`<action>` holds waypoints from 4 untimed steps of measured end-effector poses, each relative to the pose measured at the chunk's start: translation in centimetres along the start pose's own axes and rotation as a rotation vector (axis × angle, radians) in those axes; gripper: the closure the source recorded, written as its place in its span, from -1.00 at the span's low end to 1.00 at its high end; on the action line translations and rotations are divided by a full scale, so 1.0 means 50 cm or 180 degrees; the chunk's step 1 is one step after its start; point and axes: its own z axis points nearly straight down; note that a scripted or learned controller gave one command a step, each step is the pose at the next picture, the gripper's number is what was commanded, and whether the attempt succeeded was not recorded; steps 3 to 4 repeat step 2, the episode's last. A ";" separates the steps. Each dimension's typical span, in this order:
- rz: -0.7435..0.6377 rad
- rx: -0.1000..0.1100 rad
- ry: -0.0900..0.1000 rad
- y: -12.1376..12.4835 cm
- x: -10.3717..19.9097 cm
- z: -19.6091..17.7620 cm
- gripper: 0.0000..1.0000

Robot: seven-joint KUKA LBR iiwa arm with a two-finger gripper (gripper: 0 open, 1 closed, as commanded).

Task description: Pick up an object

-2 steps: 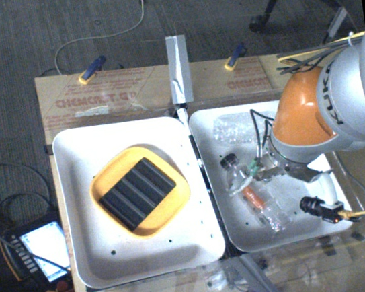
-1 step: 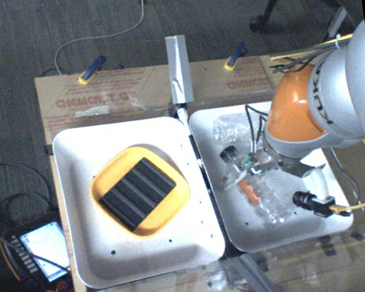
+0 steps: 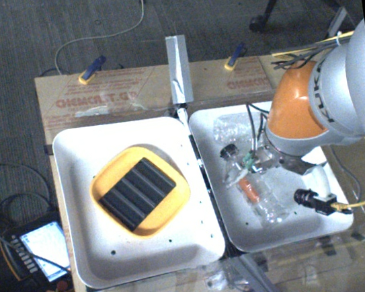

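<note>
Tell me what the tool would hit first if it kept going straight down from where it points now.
Probably the clear plastic packet lying in the right bin, under the tool; the slanted view leaves the exact line unclear.

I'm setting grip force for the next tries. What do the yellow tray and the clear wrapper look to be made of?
The yellow tray looks like moulded plastic, smooth and slightly glossy, with rounded edges; its black ribbed insert looks matte, perhaps rubber or plastic. The clear wrapper in the right bin looks like thin crinkled plastic film: see-through, with bright creases and glints.
</note>
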 end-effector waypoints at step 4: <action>-0.0006 0.0062 0.0008 0.143 0.048 -0.158 1.00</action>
